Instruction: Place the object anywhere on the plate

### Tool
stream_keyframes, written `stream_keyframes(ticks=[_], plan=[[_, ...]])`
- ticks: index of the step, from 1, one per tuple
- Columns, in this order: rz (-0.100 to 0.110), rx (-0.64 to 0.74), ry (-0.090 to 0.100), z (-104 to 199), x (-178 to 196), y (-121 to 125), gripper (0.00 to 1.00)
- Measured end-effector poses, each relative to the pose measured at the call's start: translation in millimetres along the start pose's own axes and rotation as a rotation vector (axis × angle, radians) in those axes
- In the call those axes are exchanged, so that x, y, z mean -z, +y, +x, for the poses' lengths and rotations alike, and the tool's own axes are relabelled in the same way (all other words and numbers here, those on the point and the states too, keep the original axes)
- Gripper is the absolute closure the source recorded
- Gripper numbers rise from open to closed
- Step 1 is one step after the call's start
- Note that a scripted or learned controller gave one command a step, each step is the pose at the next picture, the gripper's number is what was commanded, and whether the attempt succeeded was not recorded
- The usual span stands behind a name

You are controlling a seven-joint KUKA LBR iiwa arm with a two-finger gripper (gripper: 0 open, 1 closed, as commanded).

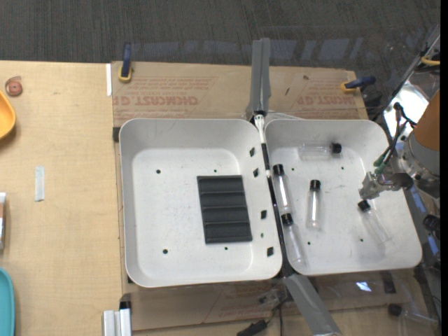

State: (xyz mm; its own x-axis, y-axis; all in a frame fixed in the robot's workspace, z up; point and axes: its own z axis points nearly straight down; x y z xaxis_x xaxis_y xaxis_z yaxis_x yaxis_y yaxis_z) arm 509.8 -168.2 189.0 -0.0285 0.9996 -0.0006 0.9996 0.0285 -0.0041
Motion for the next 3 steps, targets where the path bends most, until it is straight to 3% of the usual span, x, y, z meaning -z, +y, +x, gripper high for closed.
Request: stream_keyframes(ticks=[1,2,3], plan=[[-0.003,0.236,-0.002,66,56,68,1.0],[-0.002,0.037,-0.002,135,16,123,1.0],[-0.002,-0.134,-0.002,201,83,155,1.0]])
